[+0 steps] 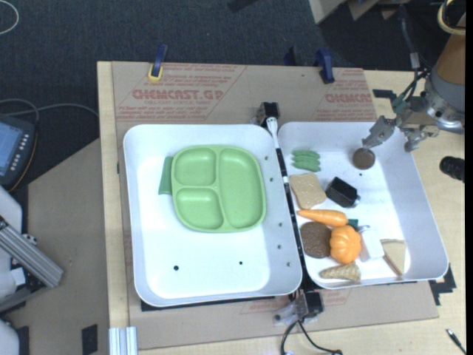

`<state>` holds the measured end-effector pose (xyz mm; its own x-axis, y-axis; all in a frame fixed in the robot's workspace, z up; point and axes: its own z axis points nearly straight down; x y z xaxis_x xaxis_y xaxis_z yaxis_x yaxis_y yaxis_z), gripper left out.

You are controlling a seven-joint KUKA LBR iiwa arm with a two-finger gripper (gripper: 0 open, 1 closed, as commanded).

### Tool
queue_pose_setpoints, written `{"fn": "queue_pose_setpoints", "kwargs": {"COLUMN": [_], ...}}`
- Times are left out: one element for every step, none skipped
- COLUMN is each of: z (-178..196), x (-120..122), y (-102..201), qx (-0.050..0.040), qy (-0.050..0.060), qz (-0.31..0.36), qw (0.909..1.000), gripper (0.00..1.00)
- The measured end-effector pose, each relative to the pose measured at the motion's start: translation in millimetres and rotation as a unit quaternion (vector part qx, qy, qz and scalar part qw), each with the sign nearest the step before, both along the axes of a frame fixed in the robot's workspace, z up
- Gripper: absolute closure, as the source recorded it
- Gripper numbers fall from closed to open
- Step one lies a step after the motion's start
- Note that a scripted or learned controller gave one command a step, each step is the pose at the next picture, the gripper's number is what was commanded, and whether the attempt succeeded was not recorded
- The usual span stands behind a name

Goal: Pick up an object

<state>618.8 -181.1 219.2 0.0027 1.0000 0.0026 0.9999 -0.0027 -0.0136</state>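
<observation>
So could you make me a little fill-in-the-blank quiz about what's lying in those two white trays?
1. The green divided plate has ____ compartments.
2. The plate lies in the ____ bin of the two.
3. The toy carrot lies directly above the orange ____.
4. The claw hangs over the ____ bin.

Missing words: three; left; pumpkin; right
</observation>
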Motion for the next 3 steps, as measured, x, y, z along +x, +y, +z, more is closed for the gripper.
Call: {"fn": "queue_pose_setpoints", "kwargs": {"z": [8.6, -35.4, -79.8], "x": [2.9, 3.9, 1.4], "y": [0.3, 6.4, 12.6], "qx": [-0.0015, -0.0009, -0.0005], "qy": [-0.007, -0.005, -0.004], "qz": [0.001, 0.002, 0.002], "qw": [1.0000, 1.0000, 1.0000], "gripper": [0.00, 0.00, 0.00]}}
